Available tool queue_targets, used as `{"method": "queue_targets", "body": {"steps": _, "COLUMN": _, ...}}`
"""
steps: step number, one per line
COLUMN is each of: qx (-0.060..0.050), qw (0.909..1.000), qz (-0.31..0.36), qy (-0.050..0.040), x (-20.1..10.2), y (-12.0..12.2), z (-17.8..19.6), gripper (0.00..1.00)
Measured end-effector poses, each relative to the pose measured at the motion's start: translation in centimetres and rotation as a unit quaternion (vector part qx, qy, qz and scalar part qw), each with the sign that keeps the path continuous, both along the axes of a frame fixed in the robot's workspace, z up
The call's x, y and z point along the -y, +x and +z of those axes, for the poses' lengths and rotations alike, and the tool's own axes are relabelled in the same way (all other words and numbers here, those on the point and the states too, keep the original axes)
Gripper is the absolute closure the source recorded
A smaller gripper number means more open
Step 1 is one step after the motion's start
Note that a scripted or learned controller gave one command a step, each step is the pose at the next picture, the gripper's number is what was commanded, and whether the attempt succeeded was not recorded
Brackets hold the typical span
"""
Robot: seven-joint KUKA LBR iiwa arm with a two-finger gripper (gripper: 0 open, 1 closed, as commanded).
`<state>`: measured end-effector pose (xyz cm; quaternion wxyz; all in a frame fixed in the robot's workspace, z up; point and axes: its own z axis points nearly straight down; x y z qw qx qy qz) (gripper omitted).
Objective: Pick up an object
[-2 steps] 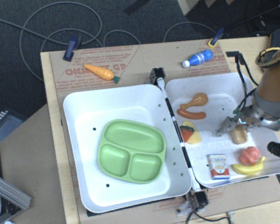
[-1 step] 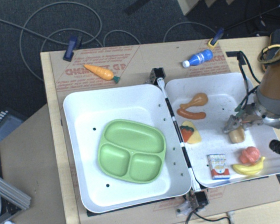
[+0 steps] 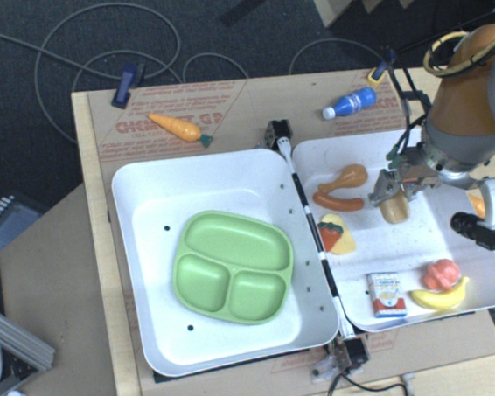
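Note:
My gripper (image 3: 393, 190) hangs over the upper middle of the right bin (image 3: 486, 295). Directly beneath it, touching or nearly so, is a small tan cylinder-like piece (image 3: 395, 211). To its left lie a tan drumstick (image 3: 348, 176) and a reddish sausage (image 3: 337, 200). Against the bin's left wall rests a yellow and red toy (image 3: 335, 234). Along the near side are a small red and white carton (image 3: 386, 294), a banana (image 3: 441, 298) and a pink-red fruit (image 3: 443, 272) just above the banana.
A green divided plate (image 3: 231, 266) lies in the left bin (image 3: 143, 204). Outside the bins at the back are a carrot (image 3: 178, 126), a blue bottle (image 3: 351, 103) and a blue clip (image 3: 126, 84). An orange piece (image 3: 477, 205) shows by the right bin's right side.

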<state>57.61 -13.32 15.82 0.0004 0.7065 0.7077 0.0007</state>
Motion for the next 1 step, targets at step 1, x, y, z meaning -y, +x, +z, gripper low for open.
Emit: {"method": "queue_targets", "body": {"steps": 1, "qx": 0.000, "qw": 1.0000, "qz": 0.000, "qy": 0.0003, "x": -9.46, "y": 2.88, "z": 2.67, "gripper": 1.00}}
